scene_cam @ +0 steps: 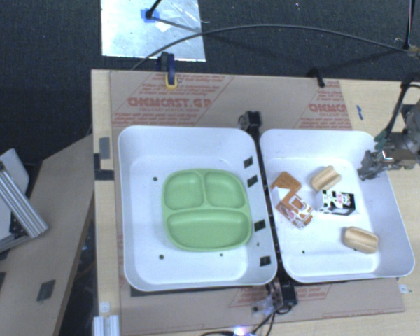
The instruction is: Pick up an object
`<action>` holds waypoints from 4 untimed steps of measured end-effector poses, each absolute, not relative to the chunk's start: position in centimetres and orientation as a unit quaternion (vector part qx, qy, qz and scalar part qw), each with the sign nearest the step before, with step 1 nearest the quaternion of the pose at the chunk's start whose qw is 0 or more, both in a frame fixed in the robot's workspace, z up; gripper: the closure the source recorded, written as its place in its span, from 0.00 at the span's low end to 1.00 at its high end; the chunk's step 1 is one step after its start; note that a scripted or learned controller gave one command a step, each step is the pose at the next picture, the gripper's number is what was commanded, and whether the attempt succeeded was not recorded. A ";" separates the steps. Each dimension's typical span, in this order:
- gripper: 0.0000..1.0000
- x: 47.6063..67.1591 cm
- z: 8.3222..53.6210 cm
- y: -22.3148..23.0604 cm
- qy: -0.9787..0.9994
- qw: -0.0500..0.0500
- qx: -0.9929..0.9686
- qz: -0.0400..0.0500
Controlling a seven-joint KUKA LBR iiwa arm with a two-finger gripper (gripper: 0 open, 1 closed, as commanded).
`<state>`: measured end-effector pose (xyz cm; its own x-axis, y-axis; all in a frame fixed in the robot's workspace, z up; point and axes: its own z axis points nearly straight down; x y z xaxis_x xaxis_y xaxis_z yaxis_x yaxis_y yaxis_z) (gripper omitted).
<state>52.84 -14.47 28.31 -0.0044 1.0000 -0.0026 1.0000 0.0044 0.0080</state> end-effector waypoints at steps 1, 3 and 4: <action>1.00 52.9 29.6 -14.5 0.709 0.001 0.705 0.001; 1.00 57.2 28.3 -4.0 0.711 0.001 0.704 0.001; 1.00 59.2 27.4 0.1 0.710 0.000 0.704 0.001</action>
<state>59.24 0.06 27.37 -0.0090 1.0000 0.0009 1.0000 0.0090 0.0023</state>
